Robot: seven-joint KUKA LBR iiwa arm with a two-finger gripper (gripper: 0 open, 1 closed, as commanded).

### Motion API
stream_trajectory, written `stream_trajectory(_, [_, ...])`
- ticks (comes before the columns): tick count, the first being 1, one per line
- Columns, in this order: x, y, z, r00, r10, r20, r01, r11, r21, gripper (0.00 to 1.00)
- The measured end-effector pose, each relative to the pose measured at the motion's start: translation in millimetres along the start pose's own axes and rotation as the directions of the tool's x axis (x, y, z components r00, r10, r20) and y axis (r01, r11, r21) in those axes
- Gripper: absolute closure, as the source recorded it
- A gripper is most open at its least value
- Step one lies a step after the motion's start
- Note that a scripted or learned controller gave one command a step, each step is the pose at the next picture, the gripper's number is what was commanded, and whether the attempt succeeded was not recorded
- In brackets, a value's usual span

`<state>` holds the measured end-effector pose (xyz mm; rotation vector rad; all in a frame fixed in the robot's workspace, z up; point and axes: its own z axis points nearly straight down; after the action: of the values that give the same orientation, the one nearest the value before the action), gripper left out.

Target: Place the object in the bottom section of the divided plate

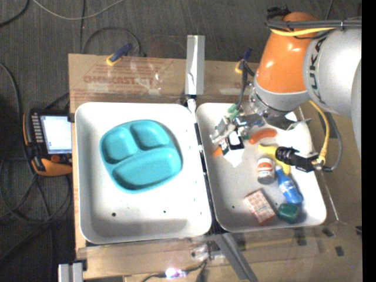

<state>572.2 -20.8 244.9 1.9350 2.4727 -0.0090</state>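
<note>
Right bin (223,216): claw (226,135) low, orange object (262,136) just beside.

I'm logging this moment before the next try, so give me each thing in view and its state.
Divided plate: lies flat in the left bin, nothing in its sections.
Hand: low over the right bin's left side.
Orange object: lies beside the hand.
Small jar: lies in the right bin.
Blue bottle: on its side.
Red patterned packet: flat.
Teach pendant: screen lit.
</note>
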Motion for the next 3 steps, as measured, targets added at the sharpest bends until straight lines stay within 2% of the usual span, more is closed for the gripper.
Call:
stream_trajectory(1, [65.7, 10.4, 12.5, 0.996, -0.090, -0.004, 0.090, 0.996, -0.001, 1.00])
stream_trajectory(2, [91.3, 55.1, 39.6, 0.959, -0.284, -0.004, 0.284, 0.959, -0.001, 1.00])
stream_trajectory(3, [91.3, 55.2, 39.4, 0.959, -0.284, -0.005, 0.284, 0.959, -0.001, 0.00])
